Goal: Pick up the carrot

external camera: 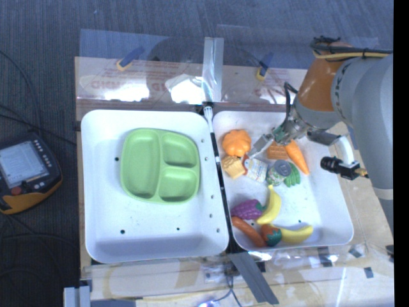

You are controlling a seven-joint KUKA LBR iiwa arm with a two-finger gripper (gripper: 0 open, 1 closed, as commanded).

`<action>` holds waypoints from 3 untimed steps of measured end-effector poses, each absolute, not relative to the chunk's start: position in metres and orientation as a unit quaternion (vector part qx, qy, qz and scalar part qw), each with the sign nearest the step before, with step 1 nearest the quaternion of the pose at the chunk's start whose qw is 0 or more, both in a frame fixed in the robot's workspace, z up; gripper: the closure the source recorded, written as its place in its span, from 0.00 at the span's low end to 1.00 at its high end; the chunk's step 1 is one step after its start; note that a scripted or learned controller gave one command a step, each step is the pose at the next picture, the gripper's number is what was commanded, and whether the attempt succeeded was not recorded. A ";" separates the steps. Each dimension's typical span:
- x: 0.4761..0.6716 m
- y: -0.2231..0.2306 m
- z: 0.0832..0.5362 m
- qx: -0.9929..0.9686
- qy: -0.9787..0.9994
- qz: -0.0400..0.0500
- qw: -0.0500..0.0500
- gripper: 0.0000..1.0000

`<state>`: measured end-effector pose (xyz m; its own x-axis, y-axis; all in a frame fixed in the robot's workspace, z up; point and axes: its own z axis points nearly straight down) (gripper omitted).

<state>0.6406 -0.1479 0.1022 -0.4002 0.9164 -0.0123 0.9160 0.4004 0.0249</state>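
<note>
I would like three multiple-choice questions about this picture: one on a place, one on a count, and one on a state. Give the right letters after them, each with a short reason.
1. Where does the green divided tray lie?
A. in the left bin
B. in the right bin
C. on the floor

2. How many bananas are in the right bin?
A. none
B. two
C. five

3. How does the carrot stand to the claw?
A. lifted high above the bin
B. lying in the bin, close beside the claw
C. lying on the green tray

Answers:
1 A: the tray rests in the left bin.
2 B: one banana is near the middle, another banana is near the front edge.
3 B: the carrot lies on the bin floor beside the claw.
</note>
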 end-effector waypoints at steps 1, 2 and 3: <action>0.614 -0.190 0.105 0.549 0.835 0.012 0.017 0.00; 0.590 -0.193 0.106 0.583 0.812 0.021 0.017 0.00; 0.569 -0.194 0.106 0.592 0.806 0.023 0.018 0.00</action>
<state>0.5688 -0.1935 0.1061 -0.2991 0.9542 -0.0021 0.9526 0.2987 0.0582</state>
